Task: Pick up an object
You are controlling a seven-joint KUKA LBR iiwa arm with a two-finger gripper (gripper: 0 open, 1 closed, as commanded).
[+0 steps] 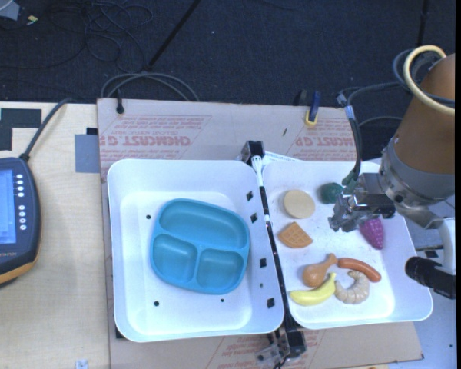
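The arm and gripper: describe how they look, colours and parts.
The arm is a thick grey cylinder with a broad orange band above the wrist and a pale yellow ring at the band's upper edge. The gripper is a small dark metal assembly. A black cable loops beside the arm.

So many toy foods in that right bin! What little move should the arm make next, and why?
Probably a short drop straight down. The gripper hovers in the right bin between the purple grapes and a dark green piece, touching neither clearly; the grapes lie closest.
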